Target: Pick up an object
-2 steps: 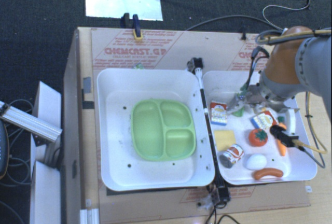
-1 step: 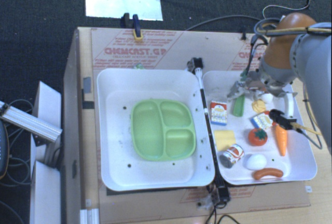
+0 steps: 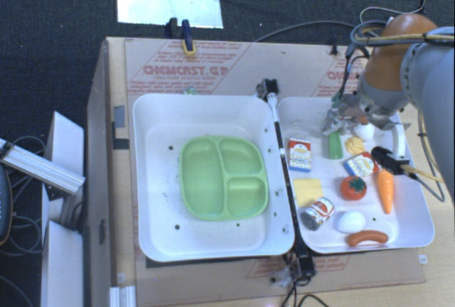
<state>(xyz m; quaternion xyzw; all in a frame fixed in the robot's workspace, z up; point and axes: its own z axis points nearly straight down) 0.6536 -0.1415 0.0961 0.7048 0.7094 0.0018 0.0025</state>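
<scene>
Upper right of frame, right bin (image 3: 419, 227) | gripper (image 3: 340, 121) hovered over green cylinder (image 3: 335, 146) beside milk carton (image 3: 300, 154) | finger state: cannot tell | cylinder judged light, rigid, slick plastic; grasp across its narrow middle.

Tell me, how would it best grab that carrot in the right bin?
Probably from above, across the thick orange upper part of the carrot. It lies flat, pointing down the bin, with bare floor on its right; the tomato crowds its left.
</scene>
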